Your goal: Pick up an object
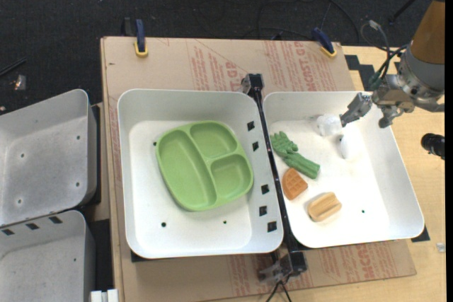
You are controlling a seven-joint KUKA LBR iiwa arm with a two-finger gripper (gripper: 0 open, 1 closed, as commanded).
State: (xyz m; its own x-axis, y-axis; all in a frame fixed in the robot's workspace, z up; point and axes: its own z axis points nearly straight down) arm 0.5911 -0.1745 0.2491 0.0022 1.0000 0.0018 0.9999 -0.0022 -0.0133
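My gripper (369, 114) hangs over the far right part of the right bin (407, 184), open, with nothing between its fingers. Just left of its left fingertip (353, 112) a small white object (328, 125) lies on the bin floor, and a second white piece (345, 146) sits a little nearer. Further left lie a green toy (294, 155), an orange waffle-like piece (294, 184) and a tan bread roll (324, 206). The grey arm with its orange band (429, 39) comes in from the right.
A green divided plate (205, 165) lies in the left bin (129, 152). Both bins rest on a cardboard-covered bench (212, 60) held by clamps (140, 39) at the back. White metal panels (42, 145) lie to the left, and cables run behind.
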